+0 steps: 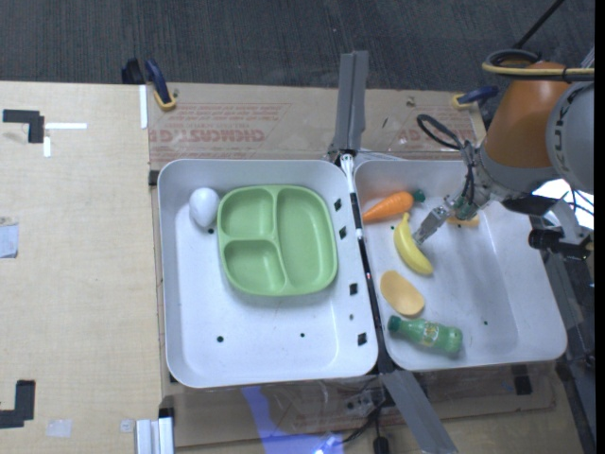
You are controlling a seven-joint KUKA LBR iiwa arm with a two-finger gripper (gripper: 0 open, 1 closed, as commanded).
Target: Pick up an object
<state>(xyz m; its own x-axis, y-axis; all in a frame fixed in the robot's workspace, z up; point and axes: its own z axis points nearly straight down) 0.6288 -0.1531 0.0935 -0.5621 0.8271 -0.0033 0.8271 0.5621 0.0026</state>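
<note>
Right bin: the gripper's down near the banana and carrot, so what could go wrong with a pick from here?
1. The gripper sits at the banana's upper end, not its middle, so a close may slip off or tip it.
2. The carrot lies close beside the banana; fingers could nudge it or catch both.
3. The right bin's back wall is near, leaving little room to adjust.

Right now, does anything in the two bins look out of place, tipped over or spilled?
Only the green bottle stands out: it lies on its side near the front of the right bin, not upright. I see no spill. The carrot, banana and green divided plate look normal.
</note>
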